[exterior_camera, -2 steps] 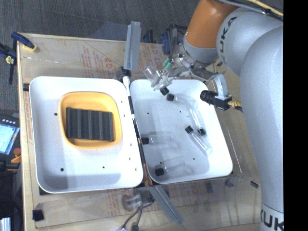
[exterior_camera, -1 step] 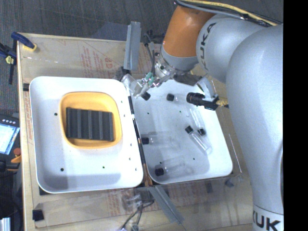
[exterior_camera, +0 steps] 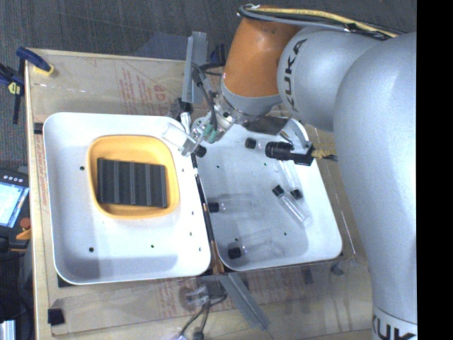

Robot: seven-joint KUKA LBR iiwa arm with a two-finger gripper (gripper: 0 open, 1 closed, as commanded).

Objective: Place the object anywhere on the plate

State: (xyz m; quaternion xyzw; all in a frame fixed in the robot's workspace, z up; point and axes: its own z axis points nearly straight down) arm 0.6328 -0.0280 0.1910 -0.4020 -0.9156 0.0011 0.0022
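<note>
A yellow plate [exterior_camera: 132,146] with a dark grey ridged middle lies in the left white bin [exterior_camera: 71,246]. My gripper [exterior_camera: 192,140] hangs over the seam between the two bins, just past the plate's upper right corner. A faint clear shape [exterior_camera: 173,128] shows at the gripper's tip, above the left bin's rim; I cannot tell whether it is held. Clear tubes with black caps lie in the right bin [exterior_camera: 322,239]: one at the right [exterior_camera: 291,202], one near the middle [exterior_camera: 230,205], one at the front [exterior_camera: 249,248].
A small black cap [exterior_camera: 250,144] sits at the back of the right bin. The big grey arm covers that bin's back right corner. Blue clamps [exterior_camera: 34,59] grip the bench's left edge, and a small screen [exterior_camera: 10,202] sits at the far left.
</note>
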